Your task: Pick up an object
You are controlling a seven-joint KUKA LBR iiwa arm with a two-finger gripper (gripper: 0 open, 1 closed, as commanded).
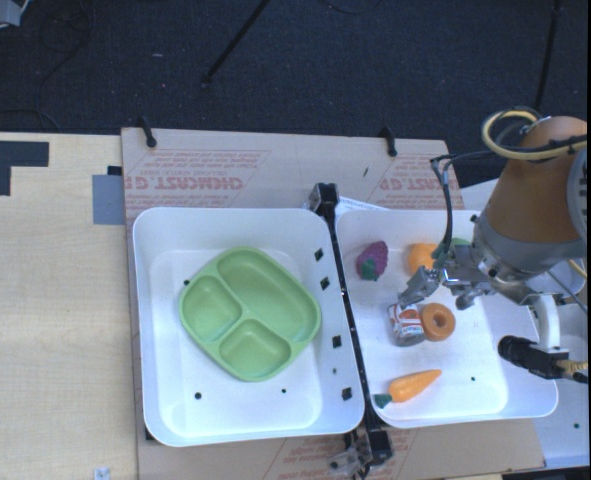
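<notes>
Several small objects lie in the right bin (520, 393), and any one of them would meet your task. Closest to the tool are a crumpled silver can (404, 325) and an orange ring (438, 322), touching each other near the middle of the bin. The gripper (422, 286) hangs just on their far side, slightly right of the can and left of the ring, with its fingers pointing left and toward the near edge. You can see no object between those fingers, so count it as holding nothing; whether the fingers stand wide or narrow I cannot tell from this slant.

The relation your next move turns on is short: the can and ring lie just nearward of the fingertips, almost beneath them. My judgement is that a small drop toward the near side would bring the tool onto the can, though the ring pressed against it may get in the way of one finger.

Further out, a purple fruit (372, 259) sits to the far left of the gripper, an orange piece (421, 256) just beyond it on the far side, partly hidden by the wrist, and a carrot (410, 385) lies near the bin's near edge, its long axis running left to right with a slight tilt. The left bin (165, 408) bears a green divided plate (250, 313), well apart from the arm.
</notes>
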